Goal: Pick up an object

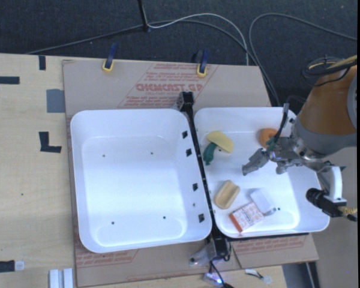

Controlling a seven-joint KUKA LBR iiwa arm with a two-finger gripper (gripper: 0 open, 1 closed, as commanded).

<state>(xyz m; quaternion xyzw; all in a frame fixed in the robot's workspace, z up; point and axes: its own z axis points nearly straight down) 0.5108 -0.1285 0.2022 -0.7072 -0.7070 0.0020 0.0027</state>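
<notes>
My gripper (267,165) hangs over the right bin (306,224), its two fingers spread open with bare bin floor between them. An orange round object (266,137) lies just behind it, partly hidden by the wrist. A yellow piece with a green handle (218,143) sits at the bin's back left. A tan oblong piece (227,194) lies to the front left. A small white-grey block (262,200) and a red-and-white packet (246,216) lie near the front, below the gripper.
The left bin (84,161) stands beside the right one, split from it by a black divider (195,167). Both rest on cardboard (162,86) held by two clamps. Cables run across the back. The arm (327,110) enters from the right.
</notes>
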